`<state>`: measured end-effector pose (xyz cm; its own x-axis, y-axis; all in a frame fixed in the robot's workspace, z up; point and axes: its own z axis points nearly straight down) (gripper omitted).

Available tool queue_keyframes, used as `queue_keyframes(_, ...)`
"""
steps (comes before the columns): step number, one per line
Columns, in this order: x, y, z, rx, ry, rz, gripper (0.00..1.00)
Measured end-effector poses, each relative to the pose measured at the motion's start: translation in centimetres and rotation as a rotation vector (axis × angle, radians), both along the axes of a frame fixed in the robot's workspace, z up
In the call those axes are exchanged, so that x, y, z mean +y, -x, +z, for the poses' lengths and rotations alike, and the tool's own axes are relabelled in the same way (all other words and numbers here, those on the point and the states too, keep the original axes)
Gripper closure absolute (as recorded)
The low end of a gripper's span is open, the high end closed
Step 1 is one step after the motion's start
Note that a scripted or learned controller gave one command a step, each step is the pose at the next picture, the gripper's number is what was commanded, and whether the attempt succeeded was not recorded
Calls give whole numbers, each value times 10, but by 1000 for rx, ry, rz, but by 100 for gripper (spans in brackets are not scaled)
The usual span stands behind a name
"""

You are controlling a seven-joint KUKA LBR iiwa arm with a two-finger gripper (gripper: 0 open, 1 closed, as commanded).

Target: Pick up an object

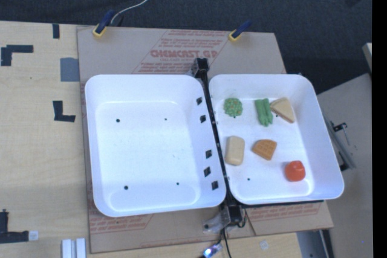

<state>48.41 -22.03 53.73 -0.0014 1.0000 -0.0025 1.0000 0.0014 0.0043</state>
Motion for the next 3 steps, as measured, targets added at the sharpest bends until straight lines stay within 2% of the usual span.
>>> queue_keyframes(1,0,-1,8,2,1,-1,100)
queue_keyframes(2,-2,-38,-107,16,-6,0,100)
queue_keyframes(3,-2,-43,-217,16,-6,-1,100)
